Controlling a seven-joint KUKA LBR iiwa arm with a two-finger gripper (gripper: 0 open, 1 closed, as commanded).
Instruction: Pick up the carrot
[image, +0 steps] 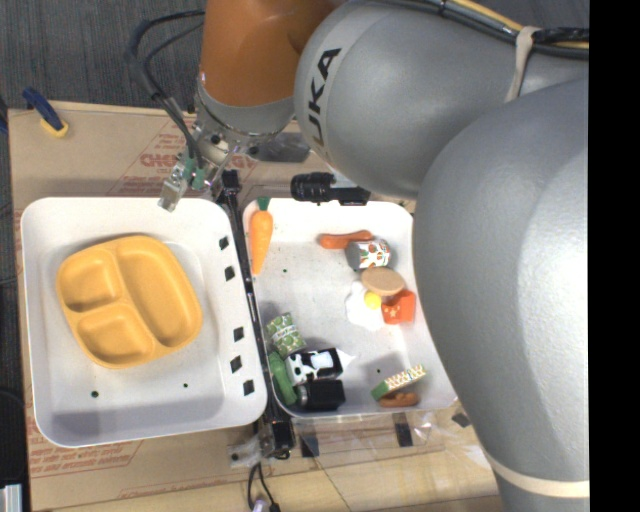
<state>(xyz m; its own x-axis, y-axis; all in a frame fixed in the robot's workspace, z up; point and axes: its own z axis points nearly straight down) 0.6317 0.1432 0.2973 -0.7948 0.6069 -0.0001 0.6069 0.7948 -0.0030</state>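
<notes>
From the camera view I see the carrot (260, 238) lying in the right bin (300, 225), hard against that bin's left wall near its far-left corner, leafy end pointing to the table's far edge and tip pointing toward the near edge. Nothing lies on top of it, and it sits well apart from the clutter deeper in the same bin — a sausage (343, 240), a small can (371, 255), a fried egg (364, 302) and a black-and-white cow toy (318, 364) near the bin's near-left corner. The left bin (45, 300) carries a yellow divided tray (128, 299).

The arm fills the right and top of the picture, with its orange band above the wrist. The claw (190, 178) hangs over the far edge of the left bin, just past that bin's far-right corner — off to the left of the carrot and not touching it. Whether it is released or clenched I cannot tell from this slant; I see nothing held there.

I judge this to be the approach step, the pick not yet begun. The next move calls for shifting the claw right, across the wall between the bins, lining it up across the carrot's width, then descending — the bin wall beside the carrot leaves little room on that side
</notes>
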